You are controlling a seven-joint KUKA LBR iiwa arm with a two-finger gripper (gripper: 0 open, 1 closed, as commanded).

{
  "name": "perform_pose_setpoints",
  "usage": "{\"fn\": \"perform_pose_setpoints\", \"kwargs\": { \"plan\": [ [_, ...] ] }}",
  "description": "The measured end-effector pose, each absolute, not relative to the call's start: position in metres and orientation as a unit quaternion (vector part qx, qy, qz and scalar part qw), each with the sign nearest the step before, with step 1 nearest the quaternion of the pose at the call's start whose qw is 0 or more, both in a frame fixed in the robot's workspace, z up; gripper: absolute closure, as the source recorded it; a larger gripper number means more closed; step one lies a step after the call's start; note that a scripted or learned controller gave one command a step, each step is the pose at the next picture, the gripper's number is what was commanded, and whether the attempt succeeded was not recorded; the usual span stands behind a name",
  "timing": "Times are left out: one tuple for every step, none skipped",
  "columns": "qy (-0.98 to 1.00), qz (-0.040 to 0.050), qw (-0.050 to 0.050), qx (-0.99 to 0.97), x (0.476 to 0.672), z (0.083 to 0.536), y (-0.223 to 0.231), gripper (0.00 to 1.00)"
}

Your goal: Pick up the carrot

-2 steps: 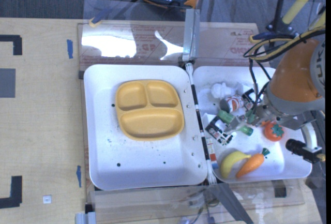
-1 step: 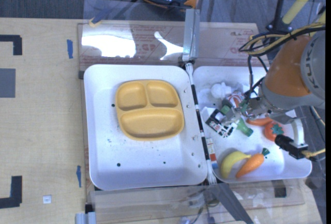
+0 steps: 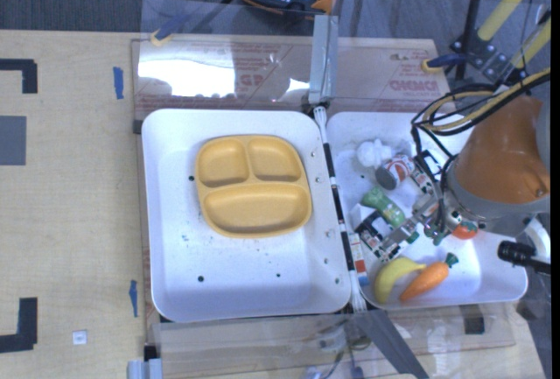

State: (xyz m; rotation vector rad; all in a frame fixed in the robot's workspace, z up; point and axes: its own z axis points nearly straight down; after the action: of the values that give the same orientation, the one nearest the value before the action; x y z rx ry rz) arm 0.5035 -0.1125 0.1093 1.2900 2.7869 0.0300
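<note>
Camera view from above: the carrot (image 3: 428, 278) is found in the right bin (image 3: 499, 279), down near the front wall, lying pressed against a yellow lemon-like fruit (image 3: 394, 276) on its left. Its long axis is laid at a slant, orange tip pointed down-left toward the fruit, green top (image 3: 451, 260) pointed up-right.

The gripper (image 3: 435, 222) is seen just above that, hung over the middle of the bin with cables draped around the wrist. So the relation that matters is pretty simple: the carrot is placed toward the front edge from the gripper, near but apart, nothing touched yet. Whether the gripper is spread or closed can't be told, honestly; that spot is a muddle of clutter and metal, and nothing is seen held.

A small red thing (image 3: 465, 231) is sat right beside the gripper, and a green piece (image 3: 381, 200) plus some packets are scattered further back, so those are better left alone.

For the next move, a short shift toward the bin's front would probably be needed, then a descent, with the jaws turned across the slanted axis instead of along it. The fruit being jammed against the orange end is the likely snag, so the green-top half could be favoured.

The yellow tray (image 3: 253, 185) in the left bin (image 3: 175, 263) isn't involved.
</note>
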Motion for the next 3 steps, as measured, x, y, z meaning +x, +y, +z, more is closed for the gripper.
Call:
{"fn": "perform_pose_setpoints", "kwargs": {
  "plan": [
    [0.951, 0.0091, 0.029, 0.309, 0.500, 0.109, -0.142, 0.00],
    [0.951, 0.0094, 0.025, 0.309, 0.499, 0.122, -0.142, 1.00],
    [0.978, -0.0004, 0.007, 0.209, 0.537, 0.087, -0.201, 1.00]
  ]
}}
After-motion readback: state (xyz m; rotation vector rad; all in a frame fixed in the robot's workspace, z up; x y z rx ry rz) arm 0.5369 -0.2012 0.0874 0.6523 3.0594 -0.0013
